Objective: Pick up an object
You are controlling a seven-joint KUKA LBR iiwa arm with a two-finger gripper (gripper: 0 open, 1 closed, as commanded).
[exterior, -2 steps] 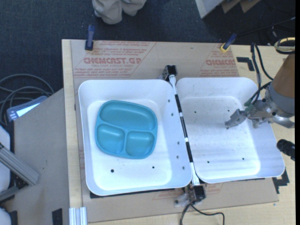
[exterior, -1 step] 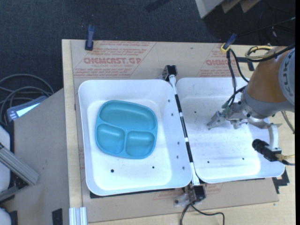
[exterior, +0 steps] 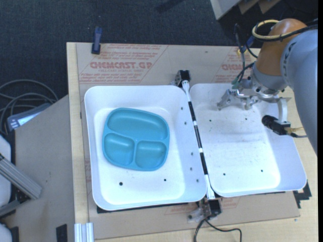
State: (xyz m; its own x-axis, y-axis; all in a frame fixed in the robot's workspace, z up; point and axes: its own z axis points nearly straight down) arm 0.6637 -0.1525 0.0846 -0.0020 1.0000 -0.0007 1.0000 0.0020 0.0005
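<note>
A blue divided plate (exterior: 136,138) with three compartments lies flat in the middle of the left white bin (exterior: 96,110). My gripper (exterior: 241,99) hangs over the far part of the right white bin (exterior: 282,175), below the orange band (exterior: 275,44) of the arm. It is well to the right of the plate, across the divider between the bins. Nothing is visibly held under it.
The grey arm (exterior: 303,79) comes in from the upper right and covers the right bin's far corner. A black part (exterior: 275,124) sticks out over that bin's right side. Clamps (exterior: 182,76) sit on the seam between the bins. Cardboard (exterior: 126,64) lies under both.
</note>
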